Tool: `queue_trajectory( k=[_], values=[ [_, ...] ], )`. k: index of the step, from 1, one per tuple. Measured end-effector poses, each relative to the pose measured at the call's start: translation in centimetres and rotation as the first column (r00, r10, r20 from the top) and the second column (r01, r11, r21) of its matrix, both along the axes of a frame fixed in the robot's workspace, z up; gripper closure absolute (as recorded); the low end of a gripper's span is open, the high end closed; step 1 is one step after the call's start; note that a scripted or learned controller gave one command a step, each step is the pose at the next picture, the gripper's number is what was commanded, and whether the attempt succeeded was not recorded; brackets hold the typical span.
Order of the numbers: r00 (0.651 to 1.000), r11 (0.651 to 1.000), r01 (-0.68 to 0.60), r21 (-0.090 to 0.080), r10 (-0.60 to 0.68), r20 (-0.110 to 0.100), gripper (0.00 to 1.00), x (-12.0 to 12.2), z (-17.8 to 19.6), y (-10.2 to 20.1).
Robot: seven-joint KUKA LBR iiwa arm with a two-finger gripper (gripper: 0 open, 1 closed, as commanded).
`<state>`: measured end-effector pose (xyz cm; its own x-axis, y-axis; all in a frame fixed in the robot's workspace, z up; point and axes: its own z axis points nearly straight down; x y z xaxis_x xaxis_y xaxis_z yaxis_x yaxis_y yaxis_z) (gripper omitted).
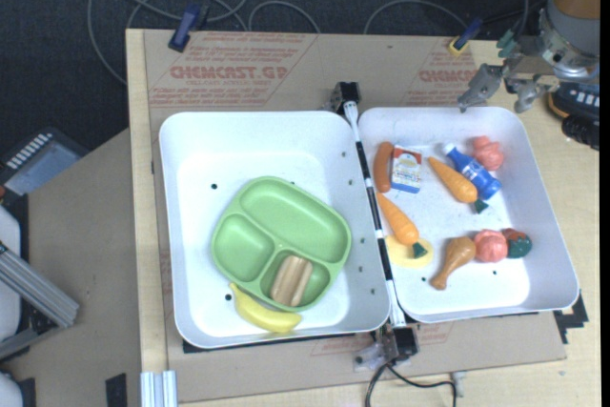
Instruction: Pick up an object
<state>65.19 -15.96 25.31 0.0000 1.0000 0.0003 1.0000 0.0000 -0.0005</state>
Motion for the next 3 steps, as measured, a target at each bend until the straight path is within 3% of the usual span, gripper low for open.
queue_trajectory(
  k=[1,2,3],
  values=[
    [1.0,1.0,0.0,-0.001,0.0,0.002,0.0,-0.7,-12.6,-3.0],
    [1.0,1.0,-0.001,0.0,0.001,-0.001,0.0,-2.4,-16.9,1.0],
    [1.0,1.0,0.0,0.0,0.0,-0.001,0.0,-5.5,-16.8,0.7]
  ],
)
